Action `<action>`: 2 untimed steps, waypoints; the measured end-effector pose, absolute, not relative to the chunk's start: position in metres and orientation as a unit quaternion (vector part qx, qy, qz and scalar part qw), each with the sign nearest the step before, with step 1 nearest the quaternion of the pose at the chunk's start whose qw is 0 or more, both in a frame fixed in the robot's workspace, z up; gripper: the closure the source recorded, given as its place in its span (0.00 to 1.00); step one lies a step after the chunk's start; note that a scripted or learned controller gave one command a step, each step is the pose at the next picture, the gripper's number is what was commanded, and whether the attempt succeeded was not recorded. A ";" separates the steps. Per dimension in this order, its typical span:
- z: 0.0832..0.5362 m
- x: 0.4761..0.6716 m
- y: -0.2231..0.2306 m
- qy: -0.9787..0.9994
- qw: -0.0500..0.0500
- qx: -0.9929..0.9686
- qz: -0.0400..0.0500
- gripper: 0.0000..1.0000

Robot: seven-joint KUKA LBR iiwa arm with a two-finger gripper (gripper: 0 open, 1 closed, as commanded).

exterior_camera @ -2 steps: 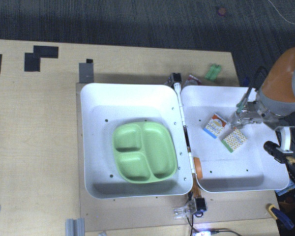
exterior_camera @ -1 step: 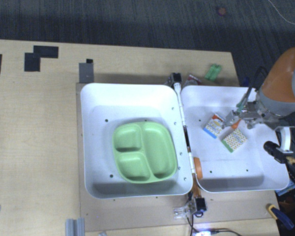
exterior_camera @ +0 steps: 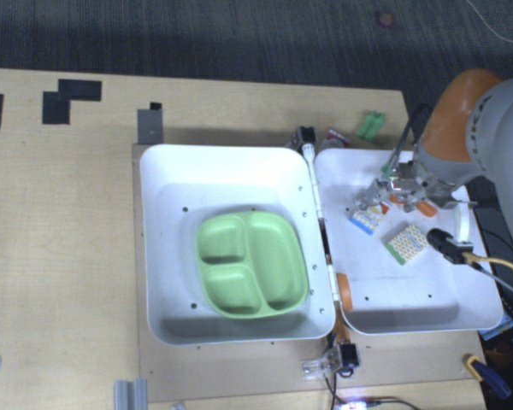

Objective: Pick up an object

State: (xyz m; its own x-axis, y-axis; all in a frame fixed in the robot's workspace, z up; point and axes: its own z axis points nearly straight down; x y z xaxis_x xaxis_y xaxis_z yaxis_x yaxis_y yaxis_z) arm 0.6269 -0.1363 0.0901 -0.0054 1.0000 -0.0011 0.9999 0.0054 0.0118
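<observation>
The tabletop (exterior_camera: pixel 60 254) was pale wood against dark carpet (exterior_camera: pixel 239 15). The tool (exterior_camera: pixel 392 196) hung low over the right bin (exterior_camera: pixel 410 314), grip state indeterminable, just beside a blue-white packet (exterior_camera: pixel 367 219) and a patterned square (exterior_camera: pixel 406 243). A green divided tray (exterior_camera: pixel 250 263) occupied the left bin (exterior_camera: pixel 167 229).

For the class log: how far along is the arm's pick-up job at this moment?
Done: the arm has reached into the right bin. In hand: the gripper is low among small items near a blue-and-white packet; no grasp is visible. Left: lifting something. The patterned square lies flat on the bin floor.
</observation>
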 end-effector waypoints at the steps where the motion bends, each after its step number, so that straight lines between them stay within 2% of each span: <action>1: 0.103 0.630 -0.135 0.711 0.008 0.704 0.007 1.00; 2: 0.102 0.629 -0.135 0.711 0.007 0.703 0.006 0.00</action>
State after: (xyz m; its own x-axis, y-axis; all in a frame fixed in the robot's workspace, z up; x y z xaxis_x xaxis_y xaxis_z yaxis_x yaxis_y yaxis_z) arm 0.6292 -0.1352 0.1024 -0.0107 0.9999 -0.0017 0.9998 0.0108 0.0196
